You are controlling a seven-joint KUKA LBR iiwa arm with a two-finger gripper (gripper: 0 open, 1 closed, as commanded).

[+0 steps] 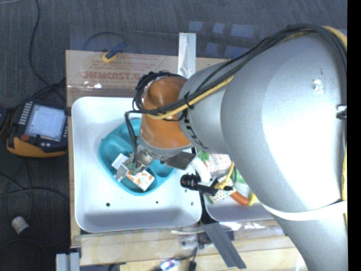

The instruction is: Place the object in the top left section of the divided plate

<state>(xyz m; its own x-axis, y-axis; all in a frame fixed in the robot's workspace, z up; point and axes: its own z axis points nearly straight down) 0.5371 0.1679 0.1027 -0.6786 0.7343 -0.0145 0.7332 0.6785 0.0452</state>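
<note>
So here's where you're at: the arm [271, 129] is reaching way over the left bin [90, 208], and the gripper [128, 167] is down right over the blue divided plate [110, 148] sitting in that bin. There's a small orange and white packet [140, 178] lying in the plate, toward its lower right part, just beside or touching the gripper tip, and something small and grey-white [119, 164] right next to it, which could be part of the gripper or another bit of clutter, too blurry to call. Honestly you can't tell whether the jaws are wide, narrow or holding the packet, since the orange wrist band [163, 117] and cables [135, 126] block most of the view there. Judging from how things lie, the packet is inside the plate already, but it looks to be in the near section as opposed to the top left one, so I'd say the job isn't done yet. What's left, as a guess: get the packet up and over the divider into the top left section, then let go cleanly. The right bin [225, 214] has a pile of other stuff [217, 168] in it, mostly hidden under the arm. A handheld controller [39, 129] sits on the floor off to the left.
</note>
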